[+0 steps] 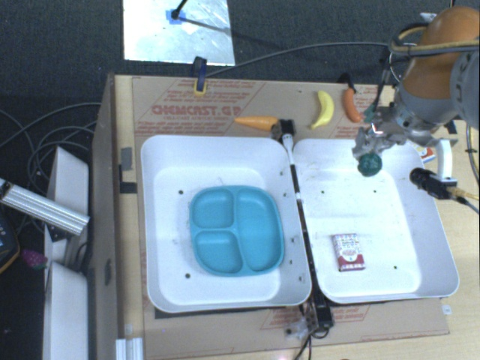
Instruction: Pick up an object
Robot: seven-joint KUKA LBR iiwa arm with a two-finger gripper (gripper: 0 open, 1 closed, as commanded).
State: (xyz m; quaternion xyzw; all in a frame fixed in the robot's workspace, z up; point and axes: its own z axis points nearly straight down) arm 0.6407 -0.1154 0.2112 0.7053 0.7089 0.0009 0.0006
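Camera view: gripper (369,150) closed on round, dark-teal ball (370,164); above right bin (435,238).

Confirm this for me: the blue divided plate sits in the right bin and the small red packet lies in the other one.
Not quite. The camera view shows the blue divided plate in the left bin, not the right one. The small red packet lies in the other one, the right bin, near its front.
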